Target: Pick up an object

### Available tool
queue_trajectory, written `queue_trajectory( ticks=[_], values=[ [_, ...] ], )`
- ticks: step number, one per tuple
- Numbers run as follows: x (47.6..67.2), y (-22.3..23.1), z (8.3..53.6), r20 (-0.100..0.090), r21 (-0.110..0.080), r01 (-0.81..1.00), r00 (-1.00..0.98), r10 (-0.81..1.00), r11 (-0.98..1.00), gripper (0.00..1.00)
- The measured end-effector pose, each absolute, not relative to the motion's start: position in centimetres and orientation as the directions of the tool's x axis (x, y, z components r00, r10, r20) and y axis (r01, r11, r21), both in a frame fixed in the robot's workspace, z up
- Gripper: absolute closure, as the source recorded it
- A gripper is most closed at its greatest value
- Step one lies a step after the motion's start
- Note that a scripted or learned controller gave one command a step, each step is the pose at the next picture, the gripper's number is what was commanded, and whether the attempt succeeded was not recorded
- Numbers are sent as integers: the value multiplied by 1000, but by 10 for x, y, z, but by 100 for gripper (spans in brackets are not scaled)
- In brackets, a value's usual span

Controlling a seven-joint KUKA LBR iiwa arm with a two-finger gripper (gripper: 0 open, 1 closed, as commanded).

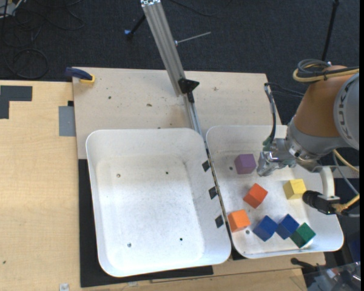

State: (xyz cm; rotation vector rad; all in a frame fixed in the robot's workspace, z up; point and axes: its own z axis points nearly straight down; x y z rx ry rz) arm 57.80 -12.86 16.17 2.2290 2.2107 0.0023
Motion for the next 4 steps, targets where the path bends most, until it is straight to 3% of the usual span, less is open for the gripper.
queue_trajectory(
  ticks=[2,4],
  values=[
    [569,-135,277,-1,4,1000,0,1000,0,100],
    [556,-34,270,2,-4,1000,-3,1000,3,100]
  ],
)
